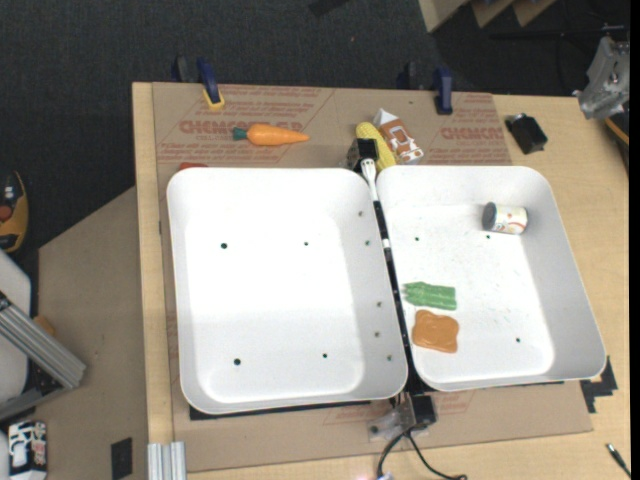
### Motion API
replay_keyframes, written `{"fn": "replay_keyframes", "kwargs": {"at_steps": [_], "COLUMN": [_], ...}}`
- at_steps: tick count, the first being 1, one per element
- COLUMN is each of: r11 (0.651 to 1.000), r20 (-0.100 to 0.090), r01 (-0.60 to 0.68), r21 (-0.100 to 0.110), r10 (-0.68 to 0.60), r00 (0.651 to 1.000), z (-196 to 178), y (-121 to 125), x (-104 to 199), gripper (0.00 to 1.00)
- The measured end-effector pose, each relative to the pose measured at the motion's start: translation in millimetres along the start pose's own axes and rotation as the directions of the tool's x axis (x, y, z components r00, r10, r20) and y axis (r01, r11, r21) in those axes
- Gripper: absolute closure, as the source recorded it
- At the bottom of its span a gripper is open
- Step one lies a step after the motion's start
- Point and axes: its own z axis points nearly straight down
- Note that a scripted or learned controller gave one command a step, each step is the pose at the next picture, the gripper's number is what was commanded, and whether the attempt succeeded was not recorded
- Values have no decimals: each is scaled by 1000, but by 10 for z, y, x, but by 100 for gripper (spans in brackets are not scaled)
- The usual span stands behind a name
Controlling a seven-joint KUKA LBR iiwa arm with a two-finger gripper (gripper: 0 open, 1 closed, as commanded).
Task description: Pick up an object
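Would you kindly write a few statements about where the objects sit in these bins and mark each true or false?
1. The flat green piece lies in the right white bin. True.
2. The orange toy carrot lies inside the left white bin. False: it lies on the board behind that bin.
3. The small white cylinder with a grey end stands in the left bin. False: it lies in the right bin.
4. The orange-brown flat piece lies just in front of the green piece. True.

A grey metal part (607, 73) at the right edge is cut off by the frame. The print on the small packet (397, 139) behind the bins is too small to read. The small can (504, 218) in the right bin (560, 268) has a label too blurred to make out.
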Motion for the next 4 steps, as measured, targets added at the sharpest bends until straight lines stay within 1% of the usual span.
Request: {"fn": "replay_keyframes", "kwargs": {"at_steps": [1,2,3,4], "r11": [1000,1000,1000,1000], "r20": [0,1,1,2], "r01": [0,0,0,0], "r21": [1,-5,-3,-9], "r10": [0,0,0,0], "r00": [1000,1000,1000,1000], "z": [3,-109,-103,-214], "y": [-1,8,7,15], "x": [0,1,1,1], "gripper": [0,100,0,100]}}
